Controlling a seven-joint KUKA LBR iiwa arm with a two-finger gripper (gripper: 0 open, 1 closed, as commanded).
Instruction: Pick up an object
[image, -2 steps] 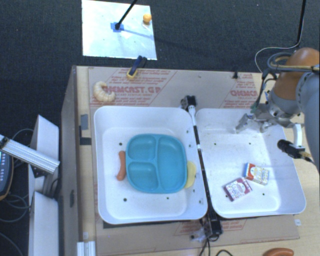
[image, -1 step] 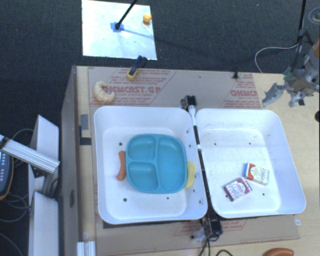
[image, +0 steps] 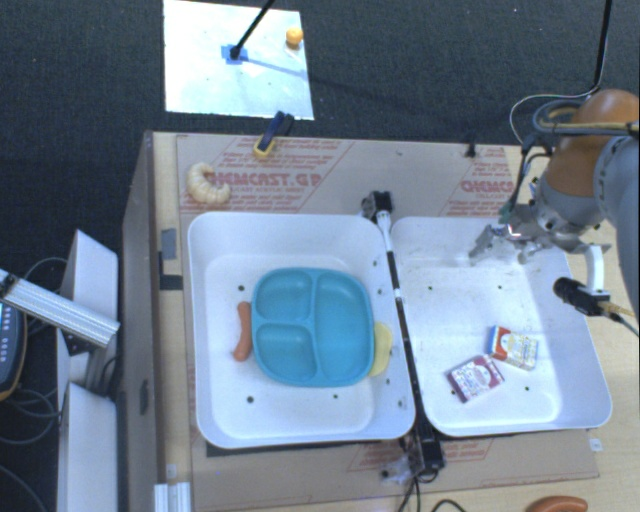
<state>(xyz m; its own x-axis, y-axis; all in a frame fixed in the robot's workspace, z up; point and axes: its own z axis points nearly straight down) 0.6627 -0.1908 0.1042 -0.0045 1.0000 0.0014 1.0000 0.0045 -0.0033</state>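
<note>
Listing hazards first: we judge the chief risk to be a closure on nothing, since the end effector (image: 508, 243) hangs over the bare upper part of the right bin (image: 440, 300), well apart from every candidate. We see two fingers splayed apart, nothing between them, so we log it as open and empty. A flat packet may also slide on the smooth bin floor or lie too low for the fingers to get under. Candidates, right bin, lower half: one small carton (image: 513, 347), white with red, blue and yellow print, lying flat; one red-and-white packet (image: 476, 378), just beside it, tilted. Left bin (image: 215, 300): one blue divided plate (image: 313, 327), wide and shallow, likely too broad to grip; one orange sausage-shaped item (image: 242, 331) touching its left edge; one yellow piece (image: 383, 348) partly hidden at its right. Tabletop (image: 330, 175): one pale curled item (image: 207, 183), outside both bins.
</note>
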